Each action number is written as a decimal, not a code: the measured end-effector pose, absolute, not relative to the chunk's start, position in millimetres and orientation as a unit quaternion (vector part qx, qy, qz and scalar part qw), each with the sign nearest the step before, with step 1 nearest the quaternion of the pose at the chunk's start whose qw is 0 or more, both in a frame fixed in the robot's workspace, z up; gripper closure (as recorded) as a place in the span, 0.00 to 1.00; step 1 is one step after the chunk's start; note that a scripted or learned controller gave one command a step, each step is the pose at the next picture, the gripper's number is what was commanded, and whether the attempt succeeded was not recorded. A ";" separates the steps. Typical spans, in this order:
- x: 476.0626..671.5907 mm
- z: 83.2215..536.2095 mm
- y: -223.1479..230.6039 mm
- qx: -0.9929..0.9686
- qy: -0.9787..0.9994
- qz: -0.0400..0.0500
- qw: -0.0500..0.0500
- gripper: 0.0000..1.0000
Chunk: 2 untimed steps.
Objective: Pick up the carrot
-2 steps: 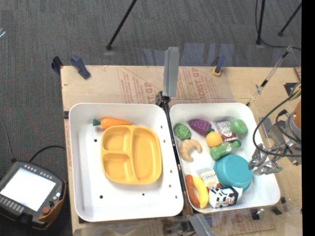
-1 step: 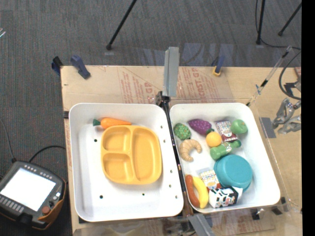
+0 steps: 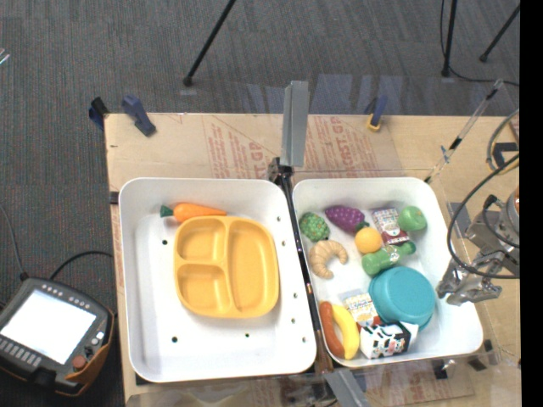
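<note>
**One carrot, far bin from the fingers**

The metal two-finger gripper [image 3: 469,290] hangs at the right bin's [image 3: 424,186] outer rim; whether its fingers are wide or narrow, I cannot tell. One orange plastic carrot with a green top [image 3: 194,211] lies well away in the left bin [image 3: 144,312], touching one yellow three-compartment plate [image 3: 226,266]. One teal bowl [image 3: 402,296] sits just beside the fingers.

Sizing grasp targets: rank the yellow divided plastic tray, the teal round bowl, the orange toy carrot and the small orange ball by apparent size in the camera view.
1. Yellow divided plastic tray, by far largest.
2. Teal round bowl.
3. Orange toy carrot, long but thin.
4. Small orange ball, smallest.
</note>
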<state>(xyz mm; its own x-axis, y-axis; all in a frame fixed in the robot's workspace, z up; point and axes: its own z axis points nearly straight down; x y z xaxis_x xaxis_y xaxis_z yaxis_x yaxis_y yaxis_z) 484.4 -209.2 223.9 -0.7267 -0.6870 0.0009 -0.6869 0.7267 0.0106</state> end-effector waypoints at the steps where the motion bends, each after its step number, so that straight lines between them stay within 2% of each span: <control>1: 487.4 141.2 -195.4 0.401 -0.916 -0.005 0.003 1.00; 2: 558.9 335.8 -202.6 0.325 -0.946 0.004 -0.007 1.00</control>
